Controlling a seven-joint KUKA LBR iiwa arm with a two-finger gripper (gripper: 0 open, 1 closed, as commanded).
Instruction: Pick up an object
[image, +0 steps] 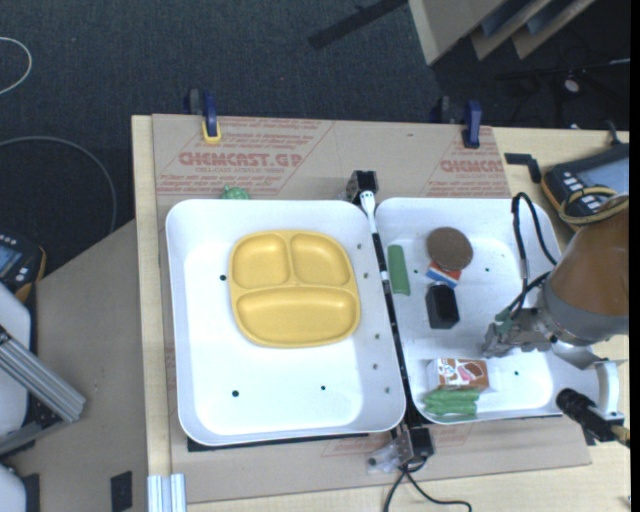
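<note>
Grey arm's fingers (503, 335) hang low in the right bin (530, 395), can't tell if they're spread or pinched. Nothing grabbed yet, I'd say. Black block (442, 306) sits just left of them, snack packet (463, 374) just below-left. Next: drop onto one and squeeze.

— Grey arm (600, 322), rounded and bulky, with a broad orange band (597, 268) wrapped above the wrist.

— And behind the pincer (500, 338)?

— Small and dark metal with greenish parts, blurred; too little detail to make out screws or markings.

— Cables?

— One thin black cable (522, 240), looping up beyond the pincer and curving back along the orange band. Pale grey wrist shell just behind the pincer, smooth and glossy.

— Anything else on the body?

— A black, knob-like fitting (585, 412) on a light bracket, on the near side behind the pincer.
</note>
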